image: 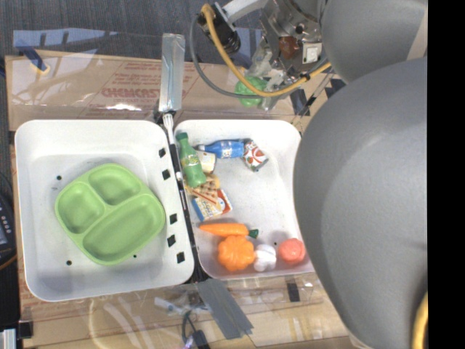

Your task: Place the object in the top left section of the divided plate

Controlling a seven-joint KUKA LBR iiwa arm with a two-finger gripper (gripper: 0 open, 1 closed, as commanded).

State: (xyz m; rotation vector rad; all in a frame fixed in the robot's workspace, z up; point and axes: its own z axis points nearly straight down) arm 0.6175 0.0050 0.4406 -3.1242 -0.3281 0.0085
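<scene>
On my left, the green divided plate [109, 213] lies alone in the left bin [29, 195], all sections bare, ready to receive. The right bin [280, 187] keeps the toy food bunched together: green bottle [192, 163], carrot [225, 229], orange pumpkin [236, 253]. Beyond its far rim, my tool [254, 87] hangs above the bench with something green at its tip, probably the object; I cannot tell its grip.
</scene>
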